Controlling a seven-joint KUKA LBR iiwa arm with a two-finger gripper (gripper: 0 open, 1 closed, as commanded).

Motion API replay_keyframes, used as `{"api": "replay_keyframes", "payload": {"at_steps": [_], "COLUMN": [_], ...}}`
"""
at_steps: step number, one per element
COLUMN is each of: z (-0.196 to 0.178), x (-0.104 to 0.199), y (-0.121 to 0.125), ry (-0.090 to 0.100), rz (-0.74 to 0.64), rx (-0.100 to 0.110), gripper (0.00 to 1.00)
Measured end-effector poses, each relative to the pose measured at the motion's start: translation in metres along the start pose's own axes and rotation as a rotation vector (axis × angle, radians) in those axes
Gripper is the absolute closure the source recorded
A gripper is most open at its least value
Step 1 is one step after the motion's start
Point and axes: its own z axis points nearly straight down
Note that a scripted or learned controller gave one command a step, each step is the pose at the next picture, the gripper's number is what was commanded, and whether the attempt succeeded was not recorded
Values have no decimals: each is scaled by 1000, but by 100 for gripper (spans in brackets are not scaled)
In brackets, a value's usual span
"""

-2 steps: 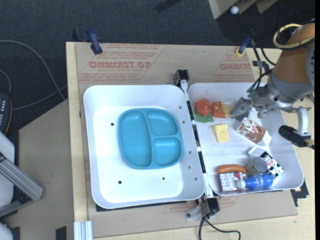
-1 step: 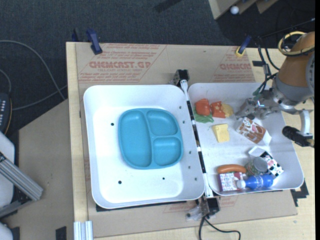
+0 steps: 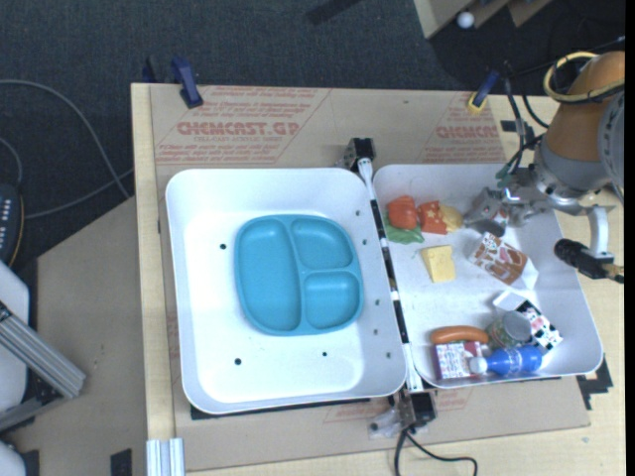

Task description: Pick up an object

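Right now my pincer (image 3: 493, 209) hangs low over the far end of the right bin (image 3: 566, 266), and I cannot tell how it is set because its metal parts blur together there. Just beside it lies a red-and-white packet (image 3: 497, 257); whether they touch is unclear. Further left sit a red tomato-like toy with a green leaf (image 3: 402, 216), another small red piece (image 3: 434, 216) and a yellow cheese wedge (image 3: 438, 263). At the near end a sausage (image 3: 458, 334), a red carton (image 3: 451, 362), a blue bottle (image 3: 512, 361) and a black-and-white piece (image 3: 536, 326) crowd together, partly overlapping. The left bin (image 3: 198, 266) holds a blue divided tray (image 3: 298, 273). My arm (image 3: 580, 132) is cut off at the right edge of the desk (image 3: 298, 127).
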Motion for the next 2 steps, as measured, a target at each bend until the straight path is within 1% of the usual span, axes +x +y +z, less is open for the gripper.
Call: {"api": "replay_keyframes", "payload": {"at_steps": [1,2], "z": [0,0], "x": [18,48], "y": [7,23], "ry": [-1,-1], "rz": [1,1], "rx": [0,0], "gripper": [0,0]}}
